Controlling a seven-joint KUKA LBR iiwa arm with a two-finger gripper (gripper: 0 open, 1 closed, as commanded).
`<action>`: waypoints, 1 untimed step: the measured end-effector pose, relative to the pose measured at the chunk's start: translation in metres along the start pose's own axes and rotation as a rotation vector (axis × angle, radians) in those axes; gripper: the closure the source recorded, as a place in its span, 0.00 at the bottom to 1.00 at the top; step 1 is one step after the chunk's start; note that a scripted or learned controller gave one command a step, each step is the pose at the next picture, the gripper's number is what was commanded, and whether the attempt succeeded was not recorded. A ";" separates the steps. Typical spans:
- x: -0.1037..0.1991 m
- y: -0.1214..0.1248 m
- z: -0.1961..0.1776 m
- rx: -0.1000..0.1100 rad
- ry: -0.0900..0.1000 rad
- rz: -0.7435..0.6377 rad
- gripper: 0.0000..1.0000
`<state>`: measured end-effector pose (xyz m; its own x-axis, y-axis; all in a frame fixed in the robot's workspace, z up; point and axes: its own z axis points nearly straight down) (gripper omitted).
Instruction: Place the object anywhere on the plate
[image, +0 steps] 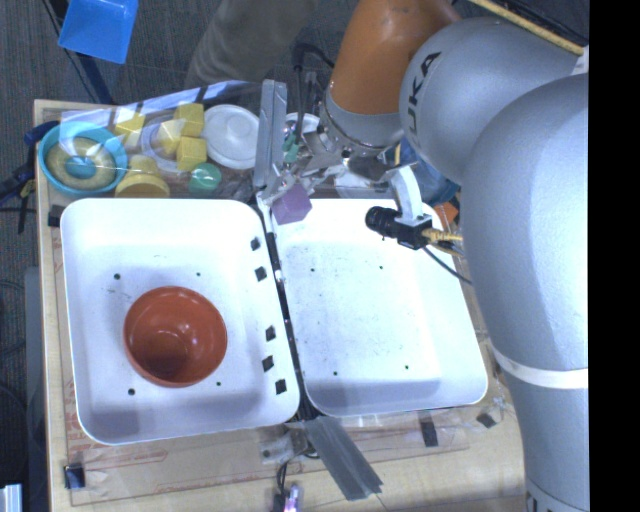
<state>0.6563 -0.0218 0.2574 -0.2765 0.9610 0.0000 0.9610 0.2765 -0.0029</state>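
Note:
A small mauve block (292, 206) hangs at the back left corner of the right bin (380, 320), just right of the divider between the bins. My gripper (288, 192) reaches down from the orange-banded wrist (375, 60) and is shut on the block, which shows at its fingertips. The plate (175, 335), a red-brown round dish, lies in the left bin (100, 240), front of centre. It sits well to the left of the gripper and nearer the camera.
Behind the left bin stands clutter: a blue bowl (78, 160), yellow blocks (180, 135), a white lid (232, 135) and a teal piece (205, 178). The grey arm body (520, 200) fills the right side. Black clips (270, 335) line the divider.

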 end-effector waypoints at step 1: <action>-0.038 -0.011 0.031 0.002 0.002 -0.046 1.00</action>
<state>0.6561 -0.0611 0.2267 -0.3204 0.9473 0.0018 0.9473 0.3204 -0.0046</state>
